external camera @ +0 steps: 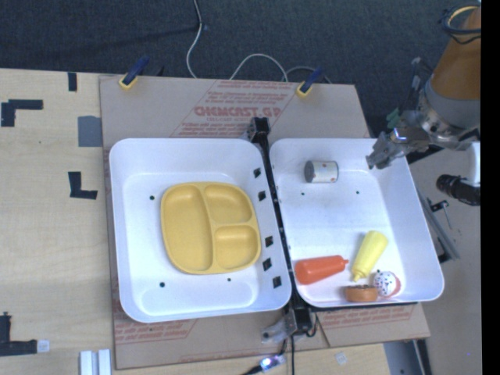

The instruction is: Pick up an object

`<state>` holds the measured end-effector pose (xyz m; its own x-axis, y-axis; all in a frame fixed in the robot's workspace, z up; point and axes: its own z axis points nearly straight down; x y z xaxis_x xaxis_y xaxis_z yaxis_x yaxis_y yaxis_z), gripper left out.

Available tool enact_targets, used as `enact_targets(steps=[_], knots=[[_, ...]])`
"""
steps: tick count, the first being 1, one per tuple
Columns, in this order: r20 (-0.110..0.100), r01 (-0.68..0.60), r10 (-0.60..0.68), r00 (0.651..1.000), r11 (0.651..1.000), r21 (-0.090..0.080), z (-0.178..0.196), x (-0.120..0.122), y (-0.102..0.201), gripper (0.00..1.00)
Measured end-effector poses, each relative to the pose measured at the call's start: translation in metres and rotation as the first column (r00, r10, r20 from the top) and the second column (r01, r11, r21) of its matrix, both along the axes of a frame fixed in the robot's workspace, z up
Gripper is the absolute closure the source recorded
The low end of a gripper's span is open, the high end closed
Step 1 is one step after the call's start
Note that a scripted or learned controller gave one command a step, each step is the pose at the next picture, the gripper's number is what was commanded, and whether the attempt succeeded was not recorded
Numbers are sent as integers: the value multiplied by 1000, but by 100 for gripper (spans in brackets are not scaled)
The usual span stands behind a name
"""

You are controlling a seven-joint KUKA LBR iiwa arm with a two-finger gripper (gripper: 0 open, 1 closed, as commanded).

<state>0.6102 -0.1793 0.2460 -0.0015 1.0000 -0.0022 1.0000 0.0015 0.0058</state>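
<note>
A yellow divided plate (210,226) lies in the left bin (125,209). The right bin (406,209) has a grey cylinder (321,171) near its far wall and, by the near edge, an orange carrot (319,269), yellow bottle (369,255), brown piece (362,293) and spotted ball (386,283) (close together). The hand (380,153) hovers at that bin's far right corner; its grip I cannot tell.

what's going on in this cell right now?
The arm is at the upper right corner of the right bin, with its gripper over the rim and nothing between its fingers. No pick has landed yet. In that bin lie a grey cylinder near the top, and an orange carrot, a yellow bottle, a spotted ball and a small brown piece clustered at the bottom. The left bin holds a yellow divided tray.
</note>
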Motion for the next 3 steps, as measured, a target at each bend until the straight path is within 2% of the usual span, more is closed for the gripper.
enact_targets(steps=[1, 2, 3], knots=[[-4, 0, 0, 1000, 1000, 2, 18, 1, 0, 100], [-6, -5, 5, 1000, 1000, 3, 22, 4, 59, 100], [-8, -5, 5, 1000, 1000, 4, 5, 3, 113, 100]])
